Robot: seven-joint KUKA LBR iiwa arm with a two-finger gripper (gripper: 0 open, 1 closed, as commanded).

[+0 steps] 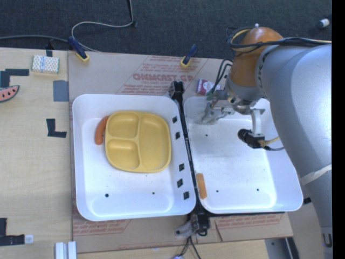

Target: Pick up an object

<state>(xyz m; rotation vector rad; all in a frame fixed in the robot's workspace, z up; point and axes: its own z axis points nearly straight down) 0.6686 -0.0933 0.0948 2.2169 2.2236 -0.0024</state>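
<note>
The left bin [86,198] holds a yellow divided plate [138,141]. An orange sausage-shaped piece [99,130] lies against the plate's left rim. In the right bin [280,196], a small orange piece [201,185] lies at the lower left, close to the divider. My gripper [213,113] hangs over the right bin's upper left corner, far from the small orange piece. The grey arm with its orange band [253,47] comes in from the right, and nothing can be seen in the gripper.
Black clips [181,168] line the divider between the bins. A small red and white packet [204,86] lies on the cardboard behind the right bin. A sponge [45,64] and a watermelon-slice toy [8,93] sit on the bench at far left. A black cable part [250,138] hangs off the arm.
</note>
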